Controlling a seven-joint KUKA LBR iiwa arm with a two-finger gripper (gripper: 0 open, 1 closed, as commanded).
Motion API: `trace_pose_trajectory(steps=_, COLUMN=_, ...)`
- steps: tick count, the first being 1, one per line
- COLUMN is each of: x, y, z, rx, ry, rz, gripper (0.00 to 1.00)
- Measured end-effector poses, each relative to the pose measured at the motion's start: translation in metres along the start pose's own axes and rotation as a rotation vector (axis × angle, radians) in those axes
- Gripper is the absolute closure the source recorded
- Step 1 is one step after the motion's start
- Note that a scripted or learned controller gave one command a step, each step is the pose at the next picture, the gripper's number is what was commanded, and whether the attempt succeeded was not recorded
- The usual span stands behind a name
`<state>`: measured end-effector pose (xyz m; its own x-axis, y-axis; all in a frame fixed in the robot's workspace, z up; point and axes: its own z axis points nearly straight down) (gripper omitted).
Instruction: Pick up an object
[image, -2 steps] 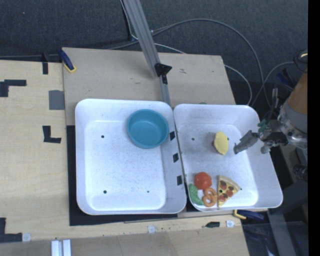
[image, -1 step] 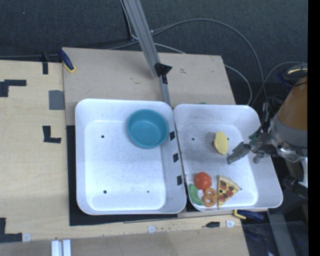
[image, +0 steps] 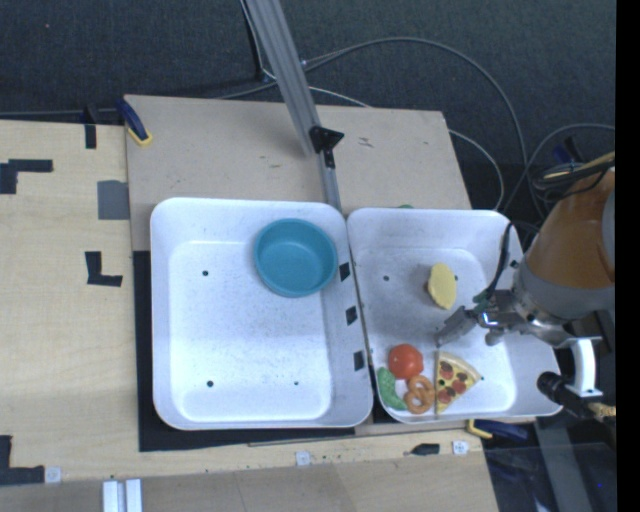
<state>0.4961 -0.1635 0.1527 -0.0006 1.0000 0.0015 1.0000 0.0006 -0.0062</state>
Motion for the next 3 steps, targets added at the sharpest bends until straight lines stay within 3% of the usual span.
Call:
trace_pose_trajectory(steps=1, x=-0.007, y=-0.008, z=0.054, rx=0.000, ry=0.000, rz=0.001, gripper=0.00)
trace_pose_trajectory(steps=2, x=-0.007, y=-0.006, z=0.042, rx=-0.005, ry=-0.001, rz=0.000, gripper=1.00)
trace_pose_trajectory(steps=3, x=-0.004, y=-0.002, z=-0.019, rx=-0.010, ry=-0.002, rz=-0.001, gripper=1.00)
